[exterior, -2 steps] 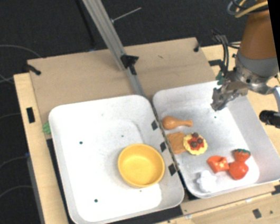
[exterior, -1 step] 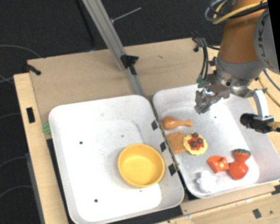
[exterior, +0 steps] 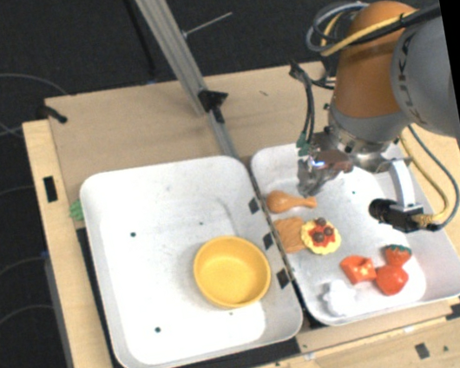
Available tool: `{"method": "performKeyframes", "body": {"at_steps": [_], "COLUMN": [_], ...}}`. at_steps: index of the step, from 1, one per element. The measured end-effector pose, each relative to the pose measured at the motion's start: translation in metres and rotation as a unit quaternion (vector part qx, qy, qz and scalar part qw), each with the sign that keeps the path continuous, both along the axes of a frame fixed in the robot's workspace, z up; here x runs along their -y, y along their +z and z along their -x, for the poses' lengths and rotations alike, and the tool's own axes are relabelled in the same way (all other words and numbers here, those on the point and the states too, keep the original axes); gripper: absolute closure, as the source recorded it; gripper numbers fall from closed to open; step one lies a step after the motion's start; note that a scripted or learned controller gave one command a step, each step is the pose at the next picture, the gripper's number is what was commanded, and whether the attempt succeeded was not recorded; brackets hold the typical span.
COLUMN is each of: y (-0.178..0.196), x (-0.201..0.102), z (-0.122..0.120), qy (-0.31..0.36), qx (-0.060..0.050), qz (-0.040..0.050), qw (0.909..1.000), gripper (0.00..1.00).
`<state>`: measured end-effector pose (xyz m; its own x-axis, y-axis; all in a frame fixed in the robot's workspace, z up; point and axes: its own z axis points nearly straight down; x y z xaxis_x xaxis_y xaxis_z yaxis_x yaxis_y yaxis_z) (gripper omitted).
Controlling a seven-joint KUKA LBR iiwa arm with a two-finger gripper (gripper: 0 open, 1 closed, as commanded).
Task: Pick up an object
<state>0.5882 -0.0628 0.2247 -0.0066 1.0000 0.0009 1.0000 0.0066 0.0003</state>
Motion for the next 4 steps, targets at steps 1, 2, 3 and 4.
{"method": "performKeyframes", "body": {"at_steps": [1, 2, 3, 4], "y": [-0.005, 0.011, 0.008, 0.008], "x": [-0.050, -0.103, -0.145, -0.145], "z": [0.004, 0.008, 0.006, 0.006], "qy": [0.000, 0.001, -0.002, -0.002], "qx": [0.000, 0.001, 0.000, 0.000], "qz": [-0.0001, -0.0008, -0.0002, -0.0001], "qw": [1.0000, 1.0000, 1.0000, 1.0000], "gripper": [1.00, 1.00, 1.00, 0.00]}}
